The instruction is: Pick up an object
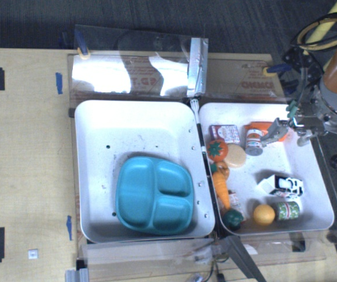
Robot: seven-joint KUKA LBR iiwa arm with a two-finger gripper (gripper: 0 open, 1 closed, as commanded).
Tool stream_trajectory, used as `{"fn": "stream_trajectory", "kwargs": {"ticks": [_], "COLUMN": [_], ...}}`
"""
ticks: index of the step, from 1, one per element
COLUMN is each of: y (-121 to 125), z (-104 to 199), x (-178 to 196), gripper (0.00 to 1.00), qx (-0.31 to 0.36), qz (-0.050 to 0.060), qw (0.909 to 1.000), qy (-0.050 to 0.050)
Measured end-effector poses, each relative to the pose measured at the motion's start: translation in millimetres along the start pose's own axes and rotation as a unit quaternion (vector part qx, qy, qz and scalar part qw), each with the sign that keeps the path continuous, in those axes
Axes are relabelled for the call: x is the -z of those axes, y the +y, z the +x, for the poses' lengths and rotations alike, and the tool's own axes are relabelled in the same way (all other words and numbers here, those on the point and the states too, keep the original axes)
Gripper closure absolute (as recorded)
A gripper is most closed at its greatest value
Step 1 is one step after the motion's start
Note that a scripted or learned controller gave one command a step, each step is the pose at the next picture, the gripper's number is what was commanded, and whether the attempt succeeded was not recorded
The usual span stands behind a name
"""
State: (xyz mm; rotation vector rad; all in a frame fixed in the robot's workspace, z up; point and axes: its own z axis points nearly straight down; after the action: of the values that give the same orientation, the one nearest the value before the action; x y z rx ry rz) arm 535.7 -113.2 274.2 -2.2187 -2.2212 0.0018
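left bin (92,157) carries the blue tray (154,195). right bin (324,204) beside it holds the clutter. gripper (272,135) hangs over that bin's upper part, just right of the can (253,142), tomato (217,149) further left; its grip, can't tell.

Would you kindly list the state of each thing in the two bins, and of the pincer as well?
blue divided plate: lying flat in the left bin, nothing on it.
small can: tipped, near the pincer.
green can: on its side by the orange.
carrot: lying along the right bin's left wall.
tomato: resting upright.
pincer: low over the right bin, nothing seen gripped.
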Motion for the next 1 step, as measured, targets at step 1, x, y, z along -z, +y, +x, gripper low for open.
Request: {"fn": "stream_trajectory", "kwargs": {"ticks": [1], "y": [18.5], "z": [-15.7], "x": [-74.2], "gripper": [0.0], "qx": [-0.018], "qz": [0.003], "qw": [0.9998], "qy": [0.0]}}
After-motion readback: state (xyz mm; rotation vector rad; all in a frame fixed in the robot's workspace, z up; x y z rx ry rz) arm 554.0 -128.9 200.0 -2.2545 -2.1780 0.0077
